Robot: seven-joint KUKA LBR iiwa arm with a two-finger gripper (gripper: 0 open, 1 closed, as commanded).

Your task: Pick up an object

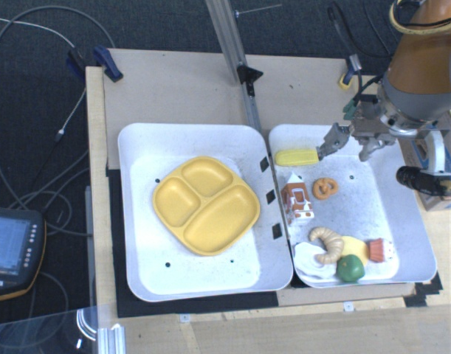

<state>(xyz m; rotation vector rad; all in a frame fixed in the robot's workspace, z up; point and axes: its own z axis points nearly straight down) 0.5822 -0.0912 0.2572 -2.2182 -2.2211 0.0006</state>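
The tool (350,143) hangs over the far part of the right bin (402,220). Its two grey metal fingers (331,141) are spread apart, and there is nothing between them. One finger tip is just beside the yellow block (297,157), a flat, smooth bar lying near the bin's far left corner. Above the tool, the arm (421,50) is round and shiny, with an orange part.

A little nearer lies a small brown pretzel (325,189), round with holes in it. Left of the pretzel is a boxy orange and white toy (297,201). At the near end of the bin sits a pile of toys: a curved tan croissant (328,243) with bumps, a round green ball (350,268), a yellow piece (353,246) and a small red and white block (379,250). They rest on something white and flat.

The right bin is white and speckled. The left bin (136,198) is white too. In it lies a yellow plastic tray (206,205), smooth, with rounded corners and three dips.

Both bins sit on a pale wooden surface (173,87). A long silver metal pole (229,32) runs across it on the far side.
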